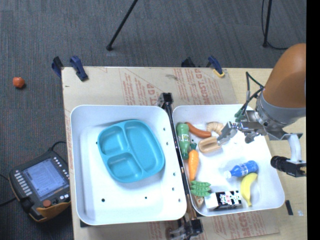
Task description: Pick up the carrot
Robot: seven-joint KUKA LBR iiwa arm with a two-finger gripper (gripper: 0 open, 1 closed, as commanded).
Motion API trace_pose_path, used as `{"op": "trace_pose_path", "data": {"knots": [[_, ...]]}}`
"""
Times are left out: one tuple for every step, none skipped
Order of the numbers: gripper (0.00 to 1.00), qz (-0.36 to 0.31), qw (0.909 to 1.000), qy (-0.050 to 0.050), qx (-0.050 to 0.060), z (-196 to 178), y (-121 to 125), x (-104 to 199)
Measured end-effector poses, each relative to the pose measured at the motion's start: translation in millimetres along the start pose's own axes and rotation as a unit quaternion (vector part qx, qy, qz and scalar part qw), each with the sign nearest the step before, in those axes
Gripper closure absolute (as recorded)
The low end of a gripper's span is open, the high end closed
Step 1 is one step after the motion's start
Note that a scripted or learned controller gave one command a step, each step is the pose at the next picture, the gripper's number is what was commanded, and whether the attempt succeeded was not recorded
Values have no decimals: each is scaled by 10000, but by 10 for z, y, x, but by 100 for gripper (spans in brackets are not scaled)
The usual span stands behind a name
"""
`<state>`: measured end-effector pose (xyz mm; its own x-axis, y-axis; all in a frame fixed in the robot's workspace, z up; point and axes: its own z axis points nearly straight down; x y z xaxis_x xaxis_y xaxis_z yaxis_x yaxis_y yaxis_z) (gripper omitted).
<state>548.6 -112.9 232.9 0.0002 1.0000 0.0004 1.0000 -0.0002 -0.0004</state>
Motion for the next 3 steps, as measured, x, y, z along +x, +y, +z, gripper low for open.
{"op": "trace_pose_path", "data": {"knots": [[0,265,9996,23,-14,1274,-67,320],[0,1423,9898,3,10,1457,-3,297],[100,1441,9896,10,21,1363,-6,298]]}}
